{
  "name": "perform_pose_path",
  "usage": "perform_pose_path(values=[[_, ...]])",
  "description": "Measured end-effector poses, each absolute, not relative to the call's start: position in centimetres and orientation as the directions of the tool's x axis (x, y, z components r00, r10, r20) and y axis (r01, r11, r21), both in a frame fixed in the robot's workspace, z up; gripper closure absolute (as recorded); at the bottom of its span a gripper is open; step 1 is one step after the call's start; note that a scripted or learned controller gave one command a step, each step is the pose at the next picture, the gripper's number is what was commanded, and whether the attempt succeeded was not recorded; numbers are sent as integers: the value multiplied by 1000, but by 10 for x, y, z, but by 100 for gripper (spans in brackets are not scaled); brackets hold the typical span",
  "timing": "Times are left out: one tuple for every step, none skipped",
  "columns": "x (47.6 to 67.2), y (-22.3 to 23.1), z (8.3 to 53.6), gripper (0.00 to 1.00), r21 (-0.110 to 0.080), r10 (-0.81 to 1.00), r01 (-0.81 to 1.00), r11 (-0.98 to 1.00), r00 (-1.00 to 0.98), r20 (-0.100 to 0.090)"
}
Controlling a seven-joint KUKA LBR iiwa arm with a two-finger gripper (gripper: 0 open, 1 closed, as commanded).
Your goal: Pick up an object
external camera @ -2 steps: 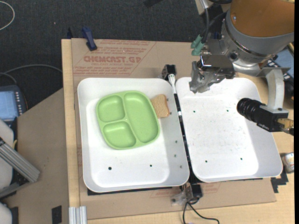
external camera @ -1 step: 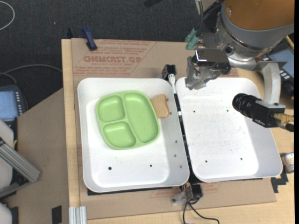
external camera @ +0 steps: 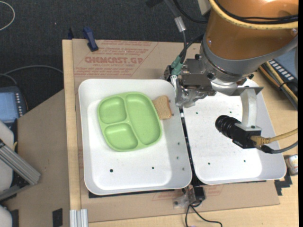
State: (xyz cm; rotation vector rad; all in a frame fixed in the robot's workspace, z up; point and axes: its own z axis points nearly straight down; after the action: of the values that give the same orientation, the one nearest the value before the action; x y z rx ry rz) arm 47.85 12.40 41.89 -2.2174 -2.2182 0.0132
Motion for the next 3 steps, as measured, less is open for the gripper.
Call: perform_pose_path(values=[[480, 130, 466, 100, 6, 1000, 1000, 2, -2, 2], [478, 207, 436, 100, -7, 1000, 1000, 9, -9, 0], [479, 155, 393, 100, -8, 1000, 1000, -5, 5, -3]])
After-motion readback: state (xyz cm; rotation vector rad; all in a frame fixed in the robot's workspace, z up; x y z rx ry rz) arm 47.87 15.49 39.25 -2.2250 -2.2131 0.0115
